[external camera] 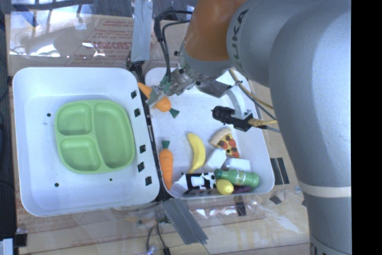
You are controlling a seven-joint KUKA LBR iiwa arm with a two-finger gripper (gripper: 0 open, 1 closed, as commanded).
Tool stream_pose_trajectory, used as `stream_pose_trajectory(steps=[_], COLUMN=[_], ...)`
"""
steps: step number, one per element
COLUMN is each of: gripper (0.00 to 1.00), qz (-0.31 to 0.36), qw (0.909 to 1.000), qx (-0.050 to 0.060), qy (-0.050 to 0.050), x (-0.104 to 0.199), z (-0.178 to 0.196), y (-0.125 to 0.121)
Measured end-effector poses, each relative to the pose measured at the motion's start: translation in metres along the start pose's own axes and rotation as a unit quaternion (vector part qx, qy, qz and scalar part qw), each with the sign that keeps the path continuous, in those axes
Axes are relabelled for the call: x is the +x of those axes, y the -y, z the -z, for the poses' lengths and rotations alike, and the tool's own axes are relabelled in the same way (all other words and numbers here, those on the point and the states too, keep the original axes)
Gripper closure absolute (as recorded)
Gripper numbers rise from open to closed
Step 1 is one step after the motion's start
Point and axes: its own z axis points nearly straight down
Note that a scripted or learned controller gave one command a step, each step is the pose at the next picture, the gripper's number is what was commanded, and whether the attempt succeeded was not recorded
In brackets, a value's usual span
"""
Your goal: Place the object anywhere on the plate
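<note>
A green plate (95, 135) with three compartments lies in the left bin (30, 128) and carries nothing. My gripper (163, 91) hangs low over the far left corner of the right bin (258, 146), next to the wall between the bins. Just below its tip sits a small orange toy with a green stem (163, 106). A second orange piece (145, 91) shows to the gripper's left, against the divider. Whether either piece is in the gripper's hold is hidden by the wrist.
The right bin also holds a carrot (166, 167), a banana (197, 151), a pizza slice (225, 140), a green bottle (240, 178), a lemon (224, 187) and a black-and-white block (200, 181). The arm (280, 39) covers the bin's right side.
</note>
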Motion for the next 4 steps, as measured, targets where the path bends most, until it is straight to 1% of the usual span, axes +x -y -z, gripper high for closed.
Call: stream_pose_trajectory(steps=[1, 2, 3, 4], gripper=[0.00, 1.00, 1.00, 1.00], qz=[-0.002, 0.000, -0.150, -0.299], qw=[1.0000, 1.0000, 0.9886, 0.9544], qx=[0.002, 0.002, 0.002, 0.000], qy=[0.000, 0.000, 0.000, 0.001], x=[-0.002, -0.002, 0.071, 0.076], z=[-0.001, 0.009, -0.002, 0.046], y=[0.002, 0.001, -0.027, -0.084])
